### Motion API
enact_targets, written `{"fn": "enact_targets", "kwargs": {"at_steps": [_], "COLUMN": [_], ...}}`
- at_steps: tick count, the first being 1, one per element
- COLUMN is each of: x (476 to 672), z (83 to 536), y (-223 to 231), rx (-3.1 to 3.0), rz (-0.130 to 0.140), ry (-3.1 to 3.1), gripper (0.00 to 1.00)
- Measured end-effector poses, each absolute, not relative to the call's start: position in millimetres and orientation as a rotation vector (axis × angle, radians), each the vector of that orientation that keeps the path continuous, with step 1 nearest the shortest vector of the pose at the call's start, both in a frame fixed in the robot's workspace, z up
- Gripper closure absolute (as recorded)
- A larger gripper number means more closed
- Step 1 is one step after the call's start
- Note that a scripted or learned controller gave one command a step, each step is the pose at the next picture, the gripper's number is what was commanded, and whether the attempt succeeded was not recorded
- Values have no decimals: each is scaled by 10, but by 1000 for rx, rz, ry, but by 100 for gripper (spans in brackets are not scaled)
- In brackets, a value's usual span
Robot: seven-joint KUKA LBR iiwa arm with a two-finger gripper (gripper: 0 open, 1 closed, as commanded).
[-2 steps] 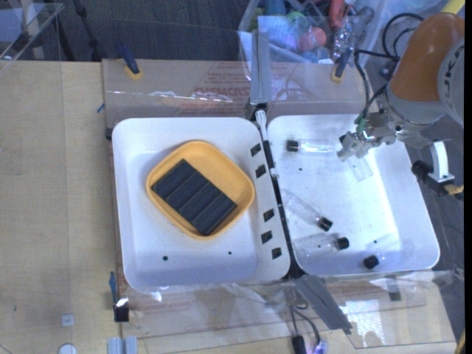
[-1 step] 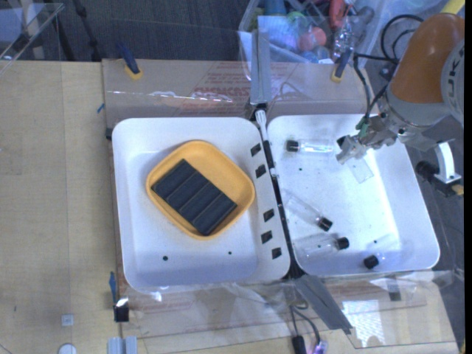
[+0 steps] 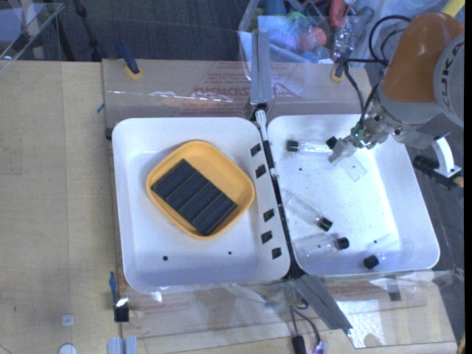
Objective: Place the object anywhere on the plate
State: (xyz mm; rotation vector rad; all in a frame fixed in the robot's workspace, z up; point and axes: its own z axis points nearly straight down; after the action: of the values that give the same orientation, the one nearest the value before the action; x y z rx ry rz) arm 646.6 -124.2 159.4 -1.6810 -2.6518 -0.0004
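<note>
A robot gripper (image 3: 345, 147) hangs low over the far part of the right bin (image 3: 413, 198), its grip unclear, near clear black-capped vials (image 3: 306, 147); the yellow plate (image 3: 200, 188) in the left bin carries only a dark ribbed pad, so placing remains undone.

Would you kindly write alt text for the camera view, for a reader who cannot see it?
A grey and orange robot arm reaches from the right, its gripper low over the right white bin, which holds several small clear vials with black caps. In the left white bin sits a yellow plate bearing a dark ridged pad.
</note>
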Motion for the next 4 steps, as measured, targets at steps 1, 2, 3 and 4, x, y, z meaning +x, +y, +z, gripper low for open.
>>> {"fn": "enact_targets", "kwargs": {"at_steps": [1,2,3,4], "x": [6228,6218,6421,6554], "z": [1851,1851,1852,1856], "y": [-891,-681,-430,-331], "rx": [-1414,-1234,-968,-541], "rz": [-1,-2,-4,-4], "ry": [-2804,-2889,-2994,-3101], "gripper": [100,100,100,100]}}
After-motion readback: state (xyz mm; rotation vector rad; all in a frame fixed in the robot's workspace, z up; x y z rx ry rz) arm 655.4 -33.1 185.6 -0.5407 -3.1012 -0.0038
